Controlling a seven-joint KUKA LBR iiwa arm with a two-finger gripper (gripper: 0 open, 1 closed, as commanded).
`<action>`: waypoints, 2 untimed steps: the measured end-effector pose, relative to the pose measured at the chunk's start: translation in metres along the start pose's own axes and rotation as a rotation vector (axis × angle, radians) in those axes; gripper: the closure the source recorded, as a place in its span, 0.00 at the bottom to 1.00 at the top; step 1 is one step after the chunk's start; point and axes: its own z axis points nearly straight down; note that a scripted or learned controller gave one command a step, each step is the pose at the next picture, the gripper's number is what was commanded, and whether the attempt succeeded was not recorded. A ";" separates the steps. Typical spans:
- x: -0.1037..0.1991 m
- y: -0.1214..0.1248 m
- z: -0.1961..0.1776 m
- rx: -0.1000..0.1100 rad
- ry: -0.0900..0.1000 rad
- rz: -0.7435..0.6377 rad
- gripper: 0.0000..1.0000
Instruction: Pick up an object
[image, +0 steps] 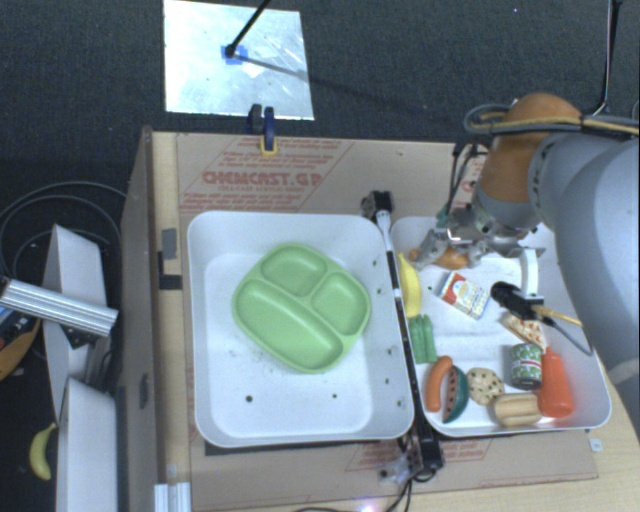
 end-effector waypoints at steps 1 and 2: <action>-0.003 -0.003 -0.008 0.009 0.000 0.003 1.00; -0.020 -0.070 -0.079 -0.010 0.002 0.010 1.00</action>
